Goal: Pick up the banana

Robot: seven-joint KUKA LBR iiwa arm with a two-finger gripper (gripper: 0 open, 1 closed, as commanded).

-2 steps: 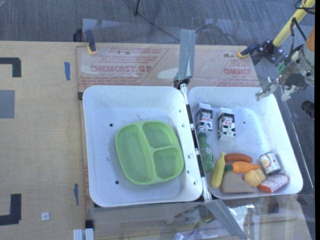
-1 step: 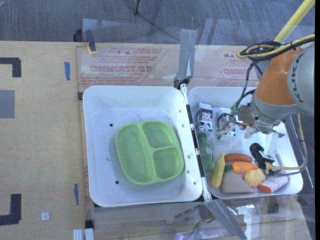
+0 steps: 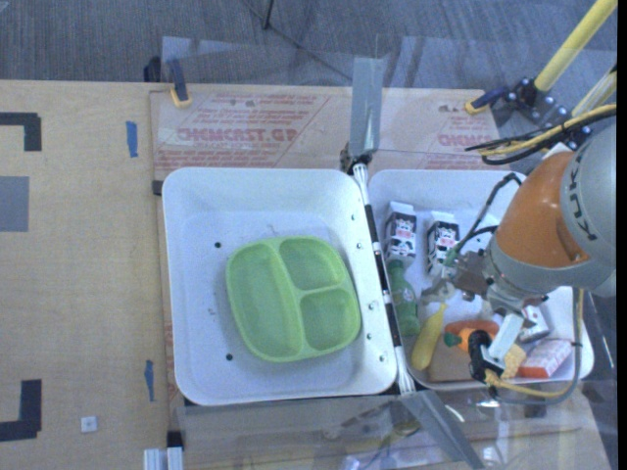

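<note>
Hovering just right of the banana point(image 3: 428, 336), the gripper point(image 3: 460, 284) looks staged for a grab; jaw state unclear.

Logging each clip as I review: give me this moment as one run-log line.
task: pick up banana | banana: lying in right bin | arm: over right bin | green plate: left bin

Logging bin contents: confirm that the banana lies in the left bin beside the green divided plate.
Wrong bin. The camera view shows the banana in the right bin, among the other items. The green divided plate sits in the left bin.
</note>
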